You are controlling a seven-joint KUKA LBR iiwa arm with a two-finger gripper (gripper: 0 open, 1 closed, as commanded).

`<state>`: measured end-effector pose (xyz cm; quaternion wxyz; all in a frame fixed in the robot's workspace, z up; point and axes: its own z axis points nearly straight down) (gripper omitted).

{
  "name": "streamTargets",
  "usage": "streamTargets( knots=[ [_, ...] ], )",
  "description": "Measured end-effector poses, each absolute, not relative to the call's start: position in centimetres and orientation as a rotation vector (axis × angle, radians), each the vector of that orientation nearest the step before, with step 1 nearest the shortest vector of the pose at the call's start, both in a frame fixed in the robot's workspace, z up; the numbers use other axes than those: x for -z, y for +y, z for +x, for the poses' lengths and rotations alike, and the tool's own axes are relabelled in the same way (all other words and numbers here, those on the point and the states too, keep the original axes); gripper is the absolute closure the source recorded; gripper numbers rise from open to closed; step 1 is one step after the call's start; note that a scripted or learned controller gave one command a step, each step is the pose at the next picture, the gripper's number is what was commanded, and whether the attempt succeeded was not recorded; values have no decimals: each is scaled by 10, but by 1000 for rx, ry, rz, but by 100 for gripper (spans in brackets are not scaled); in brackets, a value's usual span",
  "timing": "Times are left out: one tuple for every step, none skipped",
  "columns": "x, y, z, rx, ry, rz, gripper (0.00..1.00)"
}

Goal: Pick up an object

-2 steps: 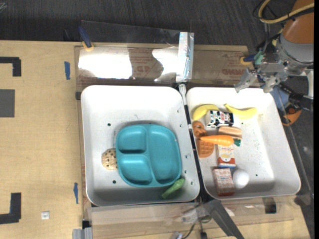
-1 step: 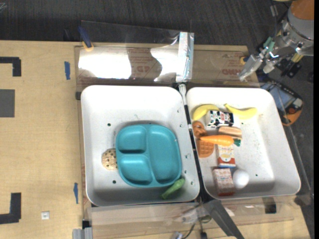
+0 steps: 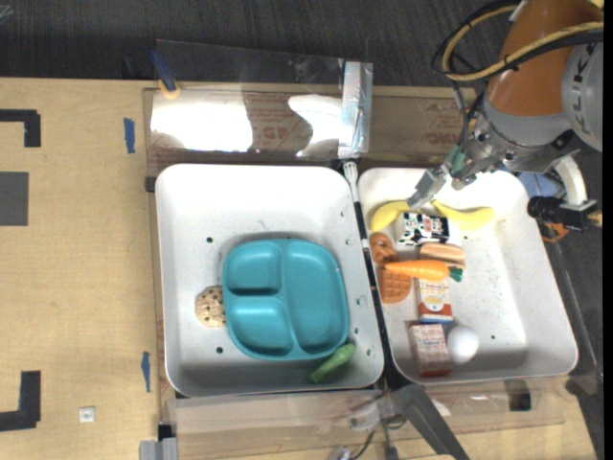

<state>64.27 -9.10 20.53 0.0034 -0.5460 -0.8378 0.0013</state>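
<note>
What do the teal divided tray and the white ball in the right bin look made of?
Teal divided tray: probably molded plastic, satin finish; uniform colour, soft rounded compartment edges, faint sheen. White ball: smooth and rigid-looking, possibly plastic, like a toy egg or golf ball; even white with no visible texture at this resolution, so the material stays uncertain.

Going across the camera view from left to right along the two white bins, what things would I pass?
Cookie → teal divided plate → green pepper → carrot → white egg. The gripper hangs over the banana in the right bin.
</note>
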Motion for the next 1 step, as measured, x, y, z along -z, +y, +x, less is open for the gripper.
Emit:
streamTargets(
  knots=[
    [-86, -130, 597, 4, -2629, -1728, 0]
  ],
)
